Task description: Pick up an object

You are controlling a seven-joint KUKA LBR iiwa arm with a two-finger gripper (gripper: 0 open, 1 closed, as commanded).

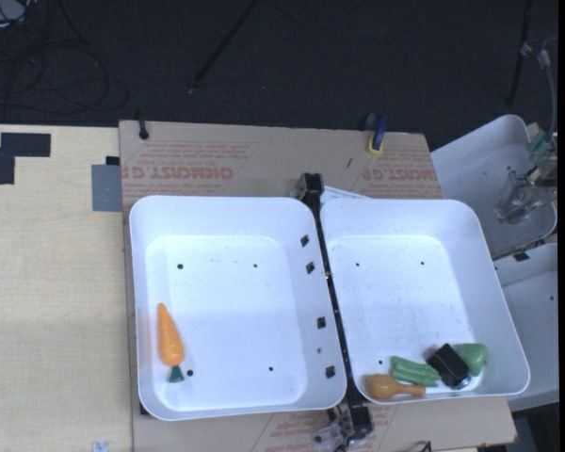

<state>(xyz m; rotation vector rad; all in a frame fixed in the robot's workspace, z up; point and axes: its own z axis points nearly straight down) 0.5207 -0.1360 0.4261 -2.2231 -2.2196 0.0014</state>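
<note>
Finding the gripper (524, 194) hanging at the far right, outside the right bin (490, 252), above a grey-white plate; being too blurred there to tell if spread or pressed together. Seeing nothing being pinched by it.

Moving outward to the near right corner of the right bin: finding a black block (449, 365) lying on a green pea pod (412, 372), touching a green rounded toy (475, 354), with an orange pear-shaped toy (393, 387) just beside.

Finding a toy carrot (169, 336) lying well apart, along the left wall of the left bin (217, 217).
</note>
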